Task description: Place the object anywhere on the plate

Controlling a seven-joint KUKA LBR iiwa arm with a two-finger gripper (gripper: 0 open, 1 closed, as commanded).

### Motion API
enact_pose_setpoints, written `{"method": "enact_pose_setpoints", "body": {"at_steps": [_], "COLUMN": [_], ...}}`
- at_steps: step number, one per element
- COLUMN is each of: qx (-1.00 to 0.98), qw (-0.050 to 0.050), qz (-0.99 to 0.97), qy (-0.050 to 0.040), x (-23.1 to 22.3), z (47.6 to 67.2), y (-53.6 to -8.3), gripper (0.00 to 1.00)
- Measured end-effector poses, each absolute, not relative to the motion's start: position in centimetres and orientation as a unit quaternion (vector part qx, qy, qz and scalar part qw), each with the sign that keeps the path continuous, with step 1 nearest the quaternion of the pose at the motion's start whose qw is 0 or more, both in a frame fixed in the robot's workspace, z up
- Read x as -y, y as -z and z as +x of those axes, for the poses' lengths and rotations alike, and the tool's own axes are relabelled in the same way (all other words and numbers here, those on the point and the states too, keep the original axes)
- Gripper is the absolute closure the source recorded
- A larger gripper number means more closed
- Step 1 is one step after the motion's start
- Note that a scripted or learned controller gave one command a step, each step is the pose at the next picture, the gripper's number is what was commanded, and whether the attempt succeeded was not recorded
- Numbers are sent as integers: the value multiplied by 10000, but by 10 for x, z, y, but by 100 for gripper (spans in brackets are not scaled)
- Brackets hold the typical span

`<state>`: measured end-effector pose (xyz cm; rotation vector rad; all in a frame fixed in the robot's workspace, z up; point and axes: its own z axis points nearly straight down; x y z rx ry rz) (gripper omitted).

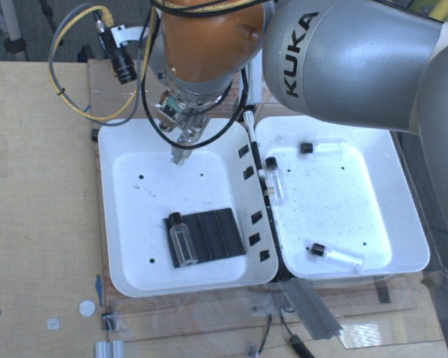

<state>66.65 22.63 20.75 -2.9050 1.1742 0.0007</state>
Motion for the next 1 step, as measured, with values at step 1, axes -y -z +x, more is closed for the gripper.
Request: {"method": "enact_pose_setpoints", "body": {"at_steps": [1], "qx": [-2543], "qw": [42], "qz": [-9671], "qy": [9], "x": [-226], "z": [667], "y": [-235], "gripper": [100]}}
